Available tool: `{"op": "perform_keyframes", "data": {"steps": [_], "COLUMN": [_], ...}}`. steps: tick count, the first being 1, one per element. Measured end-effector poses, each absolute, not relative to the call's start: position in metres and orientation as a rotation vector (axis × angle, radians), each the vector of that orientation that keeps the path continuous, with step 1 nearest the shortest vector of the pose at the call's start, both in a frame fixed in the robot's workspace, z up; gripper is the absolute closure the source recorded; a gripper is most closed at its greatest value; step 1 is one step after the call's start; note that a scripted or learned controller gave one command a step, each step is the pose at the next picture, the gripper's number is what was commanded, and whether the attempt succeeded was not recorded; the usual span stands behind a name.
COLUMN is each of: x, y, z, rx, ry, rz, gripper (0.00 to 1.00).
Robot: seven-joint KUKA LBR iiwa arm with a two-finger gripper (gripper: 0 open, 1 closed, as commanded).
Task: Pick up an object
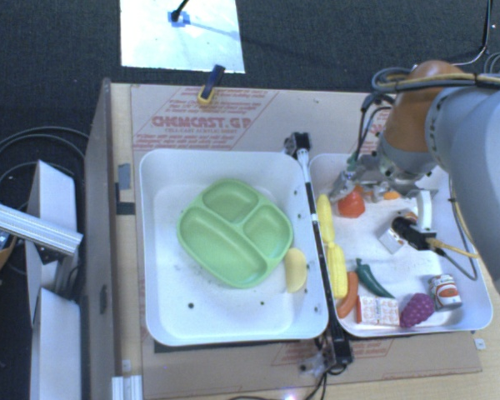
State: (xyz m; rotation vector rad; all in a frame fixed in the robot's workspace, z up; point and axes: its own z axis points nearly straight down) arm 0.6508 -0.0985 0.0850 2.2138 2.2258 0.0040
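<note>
One orange toy [351, 204] directly under tool [348, 183].

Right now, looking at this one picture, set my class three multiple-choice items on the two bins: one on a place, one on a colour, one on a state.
1. Where does the green divided plate lie?
A. in the left bin
B. in the right bin
C. on the cardboard behind the bins

2. What colour is the bunch of toy grapes near the front of the right bin?
A. yellow
B. purple
C. blue

3. How does the pale yellow piece stand to the plate?
A. it lies in one of the plate's compartments
B. it lies in the other bin
C. it lies beside the plate's rim, on the floor of the left bin

Answers: 1 A, the plate sits in the left bin's middle. 2 B, the grapes are purple. 3 C, the piece rests off the plate, at its right edge.
</note>
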Motion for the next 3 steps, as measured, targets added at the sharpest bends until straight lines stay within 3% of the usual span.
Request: {"op": "perform_keyframes", "data": {"steps": [1, 2, 3], "x": [0.651, 0.651, 0.645], "y": [-0.098, -0.098, -0.099], "z": [0.096, 0.096, 0.085], "rx": [2.211, 2.210, 2.217], "ry": [2.227, 2.227, 2.223], "rz": [0.006, 0.005, 0.001], "gripper": [1.00, 0.00, 0.00]}}
